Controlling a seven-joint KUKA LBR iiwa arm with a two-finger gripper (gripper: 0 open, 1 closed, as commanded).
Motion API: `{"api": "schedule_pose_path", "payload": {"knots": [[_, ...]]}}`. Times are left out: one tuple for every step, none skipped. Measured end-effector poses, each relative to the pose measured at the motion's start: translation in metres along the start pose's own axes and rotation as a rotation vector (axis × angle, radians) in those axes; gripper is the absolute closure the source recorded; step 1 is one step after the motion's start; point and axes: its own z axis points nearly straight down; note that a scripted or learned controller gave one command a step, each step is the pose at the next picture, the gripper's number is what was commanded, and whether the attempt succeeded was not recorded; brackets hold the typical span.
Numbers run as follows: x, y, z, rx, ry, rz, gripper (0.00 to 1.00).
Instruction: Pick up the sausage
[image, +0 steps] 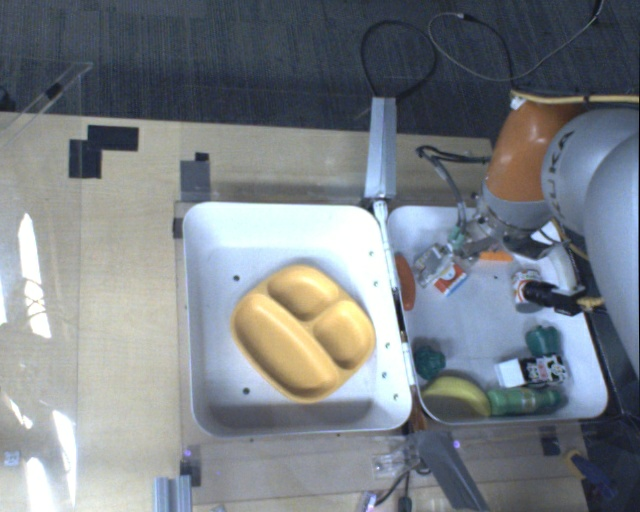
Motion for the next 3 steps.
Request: {"api": "schedule_pose_path", "payload": {"knots": [[0.007,0.006,0.007,-0.062,-0.023,0.169,0.0],[0.007,0.009,0.007,-0.062,-0.018,0.223,0.0],[0.006,0.021,0.008,-0.051,-0.009,0.372,0.0]]}}
